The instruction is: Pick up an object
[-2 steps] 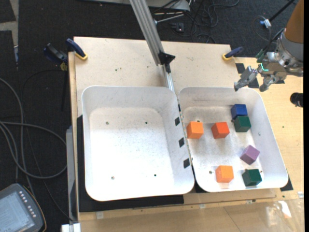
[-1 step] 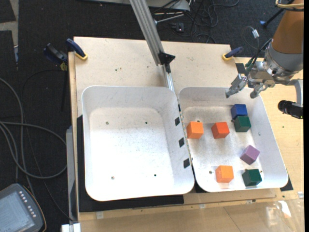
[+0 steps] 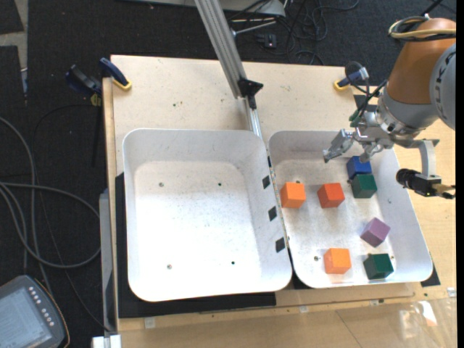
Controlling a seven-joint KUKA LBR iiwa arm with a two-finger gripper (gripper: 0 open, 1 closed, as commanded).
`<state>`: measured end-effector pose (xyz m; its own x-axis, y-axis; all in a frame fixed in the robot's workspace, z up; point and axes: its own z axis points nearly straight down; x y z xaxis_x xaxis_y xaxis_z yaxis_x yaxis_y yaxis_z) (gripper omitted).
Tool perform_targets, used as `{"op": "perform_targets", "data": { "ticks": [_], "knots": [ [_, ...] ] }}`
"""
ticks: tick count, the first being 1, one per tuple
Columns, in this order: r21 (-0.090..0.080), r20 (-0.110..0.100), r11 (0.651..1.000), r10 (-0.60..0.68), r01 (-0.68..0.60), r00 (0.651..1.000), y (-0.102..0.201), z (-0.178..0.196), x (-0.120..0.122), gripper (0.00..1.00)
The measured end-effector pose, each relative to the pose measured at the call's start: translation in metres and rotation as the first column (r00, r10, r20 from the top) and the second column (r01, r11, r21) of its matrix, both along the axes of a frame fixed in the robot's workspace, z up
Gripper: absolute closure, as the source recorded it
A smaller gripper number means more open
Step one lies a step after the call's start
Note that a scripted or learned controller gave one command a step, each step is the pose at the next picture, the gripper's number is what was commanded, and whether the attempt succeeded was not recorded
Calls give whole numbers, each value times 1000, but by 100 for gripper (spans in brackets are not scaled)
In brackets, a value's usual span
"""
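Over right bin's point(image 3: 413, 227) far end: end effector point(image 3: 355, 145) grip unclear — cannot tell; best lowered squarely onto blue block point(image 3: 358, 167), clear of green block point(image 3: 364, 186).

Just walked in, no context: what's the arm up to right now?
Pick attempt in progress. The arm's gripper hangs over the back of the right bin, just beside the blue block, with nothing between its fingers. Seven blocks lie in that bin: blue, three orange, two green, one purple. The nearest green block touches the blue one. Nothing has been lifted yet.
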<state>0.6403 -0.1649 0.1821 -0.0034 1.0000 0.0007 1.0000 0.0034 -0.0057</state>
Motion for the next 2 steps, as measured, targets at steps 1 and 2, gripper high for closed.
{"op": "perform_targets", "data": {
  "ticks": [1,2],
  "knots": [
    [0,1,1000,0,0,1000,6,-58,7,0],
    [-2,9,1000,-1,1,1000,5,-43,9,100]
  ]
}}
